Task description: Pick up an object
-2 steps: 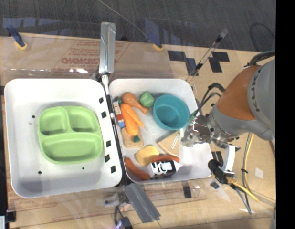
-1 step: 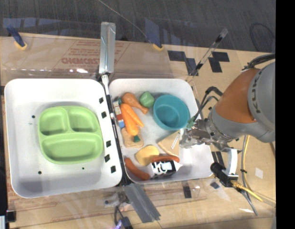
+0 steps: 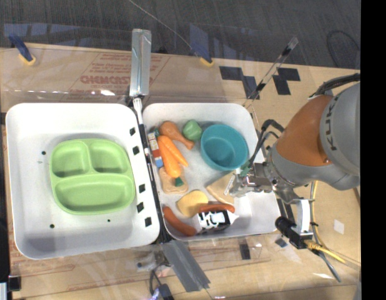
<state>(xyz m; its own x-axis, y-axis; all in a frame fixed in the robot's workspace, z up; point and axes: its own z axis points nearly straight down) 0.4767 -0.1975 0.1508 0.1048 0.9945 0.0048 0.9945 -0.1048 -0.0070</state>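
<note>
Start at the left of the frame: you have two white bins side by side. The left bin [image 3: 24, 167] carries one green divided plate [image 3: 92, 175] and nothing else that you need.

Move right into the right bin [image 3: 258, 220], where every candidate lies. Count them: two carrots, the long one [image 3: 170, 155] and a shorter one [image 3: 175, 133] above it, one small green piece [image 3: 192, 129], one teal bowl [image 3: 223, 146], one yellow piece [image 3: 192, 201], one reddish sausage shape [image 3: 178, 222] along the lower edge, one black-and-white item [image 3: 213, 220], and one pale wedge [image 3: 219, 188] just below the bowl. A marker-like stick lies along the bin's left wall; it is too small to name surely.

The gripper [image 3: 241, 185] sits low over the right side of that bin, right beside the pale wedge and the bowl's lower rim. Whether it stands wide or narrow you cannot tell from here, and nothing is seen held in it.

You are likely in the reach-and-descend step, with no grasp confirmed. The next move calls for settling squarely on the wedge, clear of the bowl's rim, then closing and lifting straight up.
</note>
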